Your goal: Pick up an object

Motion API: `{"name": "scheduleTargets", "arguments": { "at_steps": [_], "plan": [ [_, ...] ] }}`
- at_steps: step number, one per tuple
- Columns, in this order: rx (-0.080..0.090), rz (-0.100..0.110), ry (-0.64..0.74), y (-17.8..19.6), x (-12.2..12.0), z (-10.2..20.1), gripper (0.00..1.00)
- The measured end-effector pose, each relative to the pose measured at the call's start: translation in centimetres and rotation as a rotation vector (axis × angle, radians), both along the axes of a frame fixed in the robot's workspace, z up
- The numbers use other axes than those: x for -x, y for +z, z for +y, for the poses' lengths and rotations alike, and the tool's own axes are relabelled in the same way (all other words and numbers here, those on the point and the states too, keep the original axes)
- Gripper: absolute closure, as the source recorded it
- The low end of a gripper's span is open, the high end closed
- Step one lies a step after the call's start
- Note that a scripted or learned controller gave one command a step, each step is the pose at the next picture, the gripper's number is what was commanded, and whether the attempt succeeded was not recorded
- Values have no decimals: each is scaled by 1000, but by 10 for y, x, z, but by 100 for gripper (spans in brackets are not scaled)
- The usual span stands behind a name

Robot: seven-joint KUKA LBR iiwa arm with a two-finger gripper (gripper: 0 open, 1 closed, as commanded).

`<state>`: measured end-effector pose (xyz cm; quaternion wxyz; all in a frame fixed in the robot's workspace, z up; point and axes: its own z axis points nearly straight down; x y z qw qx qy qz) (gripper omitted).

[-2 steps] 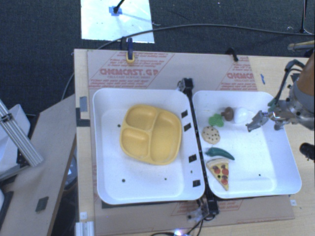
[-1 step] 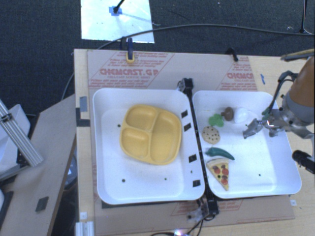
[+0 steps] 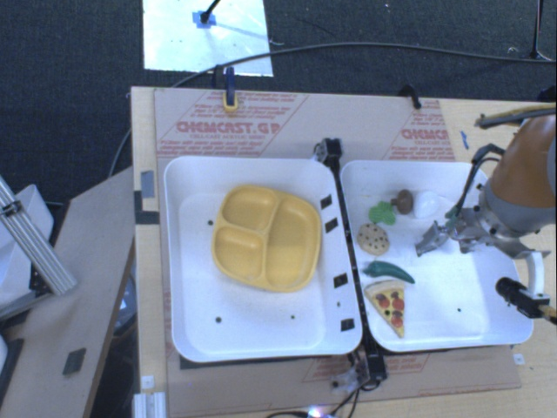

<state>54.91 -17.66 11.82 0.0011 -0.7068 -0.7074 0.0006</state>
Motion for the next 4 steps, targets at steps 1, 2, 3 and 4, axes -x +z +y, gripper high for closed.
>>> {"name": "scheduleTargets", "arguments": {
  "at_steps": [1,2,3,4],
  "plan": [
    [0,-1,-1,-36,0,1,0],
    [2,-6,-1,-23,-2,0,100],
    [3,-8,3,20,-6,-1,100],
    [4,-10,3,78,-8,-11,100]
  ]
}}
